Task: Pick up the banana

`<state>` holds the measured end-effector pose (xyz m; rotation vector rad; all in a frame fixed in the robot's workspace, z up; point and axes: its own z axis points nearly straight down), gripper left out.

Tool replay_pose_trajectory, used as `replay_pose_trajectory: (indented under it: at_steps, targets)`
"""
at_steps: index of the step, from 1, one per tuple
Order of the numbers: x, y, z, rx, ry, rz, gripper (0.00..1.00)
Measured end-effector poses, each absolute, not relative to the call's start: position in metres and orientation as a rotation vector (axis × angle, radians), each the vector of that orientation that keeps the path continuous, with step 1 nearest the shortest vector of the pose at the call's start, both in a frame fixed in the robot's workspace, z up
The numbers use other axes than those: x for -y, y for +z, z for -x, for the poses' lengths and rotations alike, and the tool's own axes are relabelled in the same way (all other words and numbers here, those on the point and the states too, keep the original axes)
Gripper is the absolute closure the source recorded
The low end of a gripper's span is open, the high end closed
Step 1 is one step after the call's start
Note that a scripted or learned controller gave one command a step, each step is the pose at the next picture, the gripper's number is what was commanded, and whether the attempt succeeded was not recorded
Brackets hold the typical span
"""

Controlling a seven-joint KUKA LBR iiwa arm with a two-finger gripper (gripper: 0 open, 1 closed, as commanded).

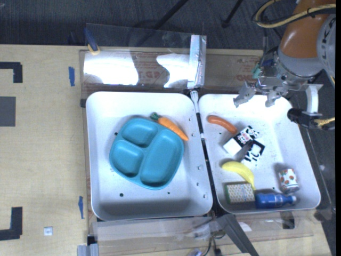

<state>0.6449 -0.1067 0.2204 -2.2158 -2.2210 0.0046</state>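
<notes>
Camera view: banana (pixel 239 170) not yet picked.
Tool (pixel 254 96) hovers spread and empty over right bin's (pixel 303 143) far edge; banana lies near front edge.

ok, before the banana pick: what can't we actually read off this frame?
- KUKA arm's two-finger gripper, camera view: too small and glare-washed to read.
- Black-and-white patterned box: print too small.
- Blue plastic bottle: label illegible.
- Yellow banana: contact with the box not resolvable.

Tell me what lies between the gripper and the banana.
In the camera view, an orange sausage and a black-and-white box lie between the gripper and the banana, in the right bin.
</notes>
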Motion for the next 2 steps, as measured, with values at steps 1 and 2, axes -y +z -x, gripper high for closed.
replay_pose_trajectory:
  at_steps: [1,2]
  targets:
    - [0.097,0.123,-0.590,2.248,-0.008,2.201,0.00]
    - [0.120,0.154,-0.513,2.094,0.006,2.333,0.00]
